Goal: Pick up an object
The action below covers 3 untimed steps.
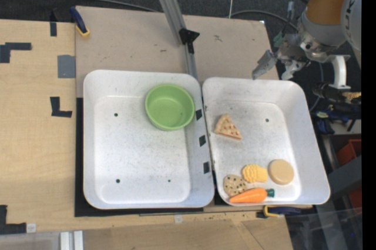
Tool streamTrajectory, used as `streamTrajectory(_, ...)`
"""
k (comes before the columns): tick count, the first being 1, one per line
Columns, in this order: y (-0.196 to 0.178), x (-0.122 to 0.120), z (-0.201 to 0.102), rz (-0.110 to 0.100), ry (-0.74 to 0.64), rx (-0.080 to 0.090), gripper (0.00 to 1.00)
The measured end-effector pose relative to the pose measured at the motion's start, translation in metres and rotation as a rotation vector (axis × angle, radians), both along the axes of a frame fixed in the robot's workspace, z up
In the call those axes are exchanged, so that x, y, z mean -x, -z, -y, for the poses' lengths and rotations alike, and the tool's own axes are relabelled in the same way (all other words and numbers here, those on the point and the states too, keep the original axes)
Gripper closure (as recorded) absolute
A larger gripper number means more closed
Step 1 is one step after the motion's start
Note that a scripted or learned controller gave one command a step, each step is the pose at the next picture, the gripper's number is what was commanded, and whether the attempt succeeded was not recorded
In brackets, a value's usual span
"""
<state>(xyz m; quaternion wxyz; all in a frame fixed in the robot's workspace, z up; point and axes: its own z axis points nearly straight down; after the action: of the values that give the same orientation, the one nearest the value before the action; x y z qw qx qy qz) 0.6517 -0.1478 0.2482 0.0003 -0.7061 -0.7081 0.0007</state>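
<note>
From the overhead camera you see two white bins side by side on the tabletop point(135, 49). The left bin point(106, 184) holds one green bowl point(170, 106), upright, near its back right corner. The right bin point(305, 125) holds five small items — a tan wedge point(228, 127) near its middle left, and along the front a speckled cookie point(234, 185), a yellow ridged piece point(254, 173), a round tan disc point(281, 172) and an orange carrot point(251, 196) lying against the front wall. Your gripper point(276, 68) hangs off the right bin's back right corner, above the rim, well apart from every item — fingers spread open, nothing between them.
</note>
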Motion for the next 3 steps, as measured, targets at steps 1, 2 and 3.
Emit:
streamTrajectory(1,0.000,0.000,0.000,0.000,0.000,0.000,0.00)
streamTrajectory(2,0.046,0.007,0.000,-0.004,0.001,0.000,0.00)
streamTrajectory(3,0.111,0.007,0.001,-0.007,0.001,-0.001,0.00)
